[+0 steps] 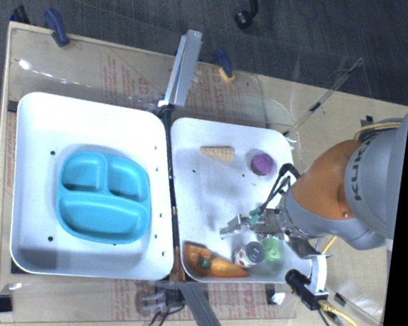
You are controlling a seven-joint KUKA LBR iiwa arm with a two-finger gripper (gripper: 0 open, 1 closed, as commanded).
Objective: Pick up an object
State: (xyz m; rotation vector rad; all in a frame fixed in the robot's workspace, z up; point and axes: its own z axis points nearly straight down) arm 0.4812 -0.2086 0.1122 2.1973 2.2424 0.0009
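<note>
green object (272,249) lies in right bin (186,186), near front wall, beside a small can (253,254). gripper (255,225) hovers above; grip state cannot be told. recommend descending squarely, clear of the can.

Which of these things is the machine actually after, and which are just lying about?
For the job:
claw
carrot
small can
green piece
purple ball
tan cone

Just lying about:
blue divided plate
left bin
blue clamps
</note>
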